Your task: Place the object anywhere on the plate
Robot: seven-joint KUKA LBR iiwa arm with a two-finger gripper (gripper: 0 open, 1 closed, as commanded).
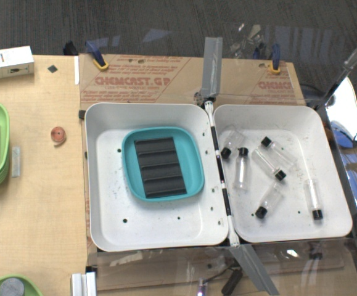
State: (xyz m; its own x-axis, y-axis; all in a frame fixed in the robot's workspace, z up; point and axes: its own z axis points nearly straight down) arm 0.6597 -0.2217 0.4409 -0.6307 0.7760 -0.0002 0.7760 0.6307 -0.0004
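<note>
Right, operator, here's where you stand: nothing has been delivered yet. The teal plate (129, 159) sits in the middle of the left bin (104, 217), and all it carries is a black ribbed insert (160, 165) lying across its centre. No vial rests on it, so as I read it the whole job is ahead of you: pick, carry, set down.

Your candidates are all to the right of the plate, across the divider, in the right bin (289, 224). They are clear vials with black caps. Nearest the plate is a short upright-lying vial (242, 166), with a small loose black cap (225, 153) between it and the plate. Further right lies a long slanted vial (272, 159), below it another slanted one (267, 202), and farthest from the plate a vial (314, 199) near the bin's outer wall. They lie apart from one another, none stacked, which should make a clean pick easier.

As for the gripper, I cannot tell you how the jaws stand, apart or together, and so I cannot place any vial relative to them. What's plain is that every vial lies flat on the bin floor, with nothing clamped on it
</note>
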